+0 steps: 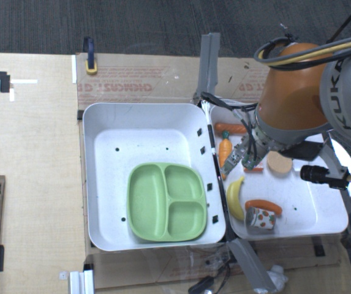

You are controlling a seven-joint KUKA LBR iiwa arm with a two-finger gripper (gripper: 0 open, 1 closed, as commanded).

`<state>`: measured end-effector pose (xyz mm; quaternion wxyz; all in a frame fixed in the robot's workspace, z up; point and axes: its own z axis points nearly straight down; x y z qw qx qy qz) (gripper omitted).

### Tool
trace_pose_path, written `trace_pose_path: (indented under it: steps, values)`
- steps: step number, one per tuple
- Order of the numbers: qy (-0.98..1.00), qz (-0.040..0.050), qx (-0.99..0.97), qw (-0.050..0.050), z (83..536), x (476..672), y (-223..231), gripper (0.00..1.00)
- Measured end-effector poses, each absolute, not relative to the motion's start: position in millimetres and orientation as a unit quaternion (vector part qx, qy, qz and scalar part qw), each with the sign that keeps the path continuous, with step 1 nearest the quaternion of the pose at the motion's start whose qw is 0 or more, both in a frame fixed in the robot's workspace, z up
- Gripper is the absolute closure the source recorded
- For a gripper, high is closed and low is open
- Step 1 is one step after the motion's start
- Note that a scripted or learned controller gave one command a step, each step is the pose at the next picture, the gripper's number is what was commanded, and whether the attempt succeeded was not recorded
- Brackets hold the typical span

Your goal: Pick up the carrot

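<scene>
The gripper (247, 156) is hanging low over the right bin (322, 222), and its fingers are too blurred and crowded under the wrist to tell whether they are parted or closed, or gripping anything. The carrot (225, 149) is lying just to its left, against the bin's left wall, green top pointing away from the camera. Nearer the camera than the gripper are lying a banana (234, 198), a sausage (263, 206) and a small can (261, 220), while a tan disc (279, 164) is sitting just to its right.
</scene>
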<state>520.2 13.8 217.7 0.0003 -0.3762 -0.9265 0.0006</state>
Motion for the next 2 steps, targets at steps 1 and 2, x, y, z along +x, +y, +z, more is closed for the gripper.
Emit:
trace_pose_path:
  steps: [1,2]
  values:
    - [-0.955,0.0003,-0.297,-0.001,208.2,546.4,21.7,1.00]
    - [-0.968,0.0003,-0.253,-0.001,220.8,581.7,90.6,1.00]
